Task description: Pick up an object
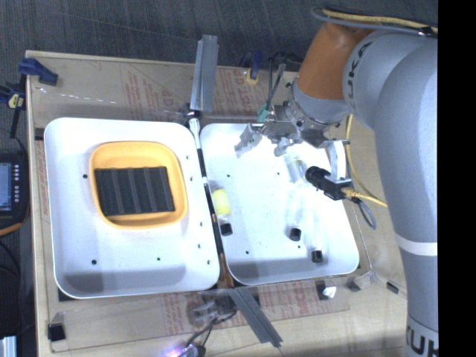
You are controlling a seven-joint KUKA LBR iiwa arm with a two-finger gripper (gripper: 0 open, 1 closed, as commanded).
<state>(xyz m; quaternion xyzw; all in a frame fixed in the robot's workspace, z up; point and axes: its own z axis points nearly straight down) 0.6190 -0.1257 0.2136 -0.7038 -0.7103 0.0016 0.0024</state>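
You see the gripper [262, 141] spread and unloaded above the right bin [256, 233]; a yellow object [220, 201] lies by its left wall.

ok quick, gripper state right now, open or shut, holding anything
Gripper: cannot be told from this view. It hangs over the far edge of the right bin, with nothing visibly held.

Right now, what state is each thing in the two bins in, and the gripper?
Gripper: above the right bin's far edge, nothing visible between its fingers.
Yellow tray: lying flat in left bin, dark ribbed insert inside.
Yellow object: lying against right bin's left wall.
Clear tubes: lying flat, black-capped.
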